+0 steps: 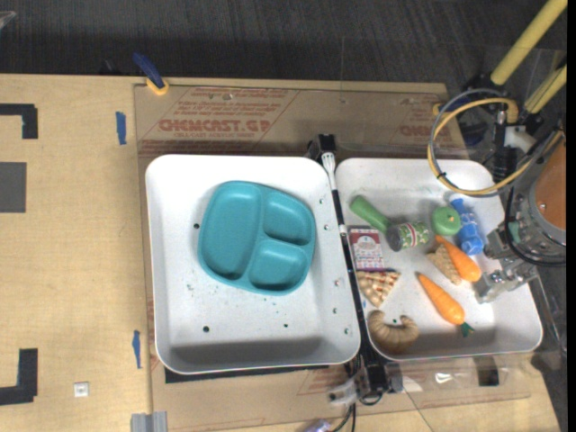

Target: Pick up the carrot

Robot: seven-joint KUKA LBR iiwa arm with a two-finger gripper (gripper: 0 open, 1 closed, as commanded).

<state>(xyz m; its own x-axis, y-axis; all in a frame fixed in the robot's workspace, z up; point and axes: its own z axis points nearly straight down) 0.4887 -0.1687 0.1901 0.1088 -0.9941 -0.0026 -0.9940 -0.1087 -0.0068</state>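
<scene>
The carrot (441,300) is orange with a small green stub at its lower end. It lies slantwise on the floor of the right bin (522,331), toward the front. My gripper (498,282) hangs at the bin's right side, a little to the right of the carrot and slightly farther back. Nothing shows it touching the carrot. A second, shorter orange piece (463,262) lies just left of the gripper, next to a tan bread-like piece (445,265).
The right bin also holds a green vegetable (367,211), a dark green can (409,235), a green ball (445,220), a blue object (468,228), a small box (365,247), a waffle-like piece (378,284) and a brown pastry (394,331). A teal divided plate (256,235) sits in the left bin (180,331).
</scene>
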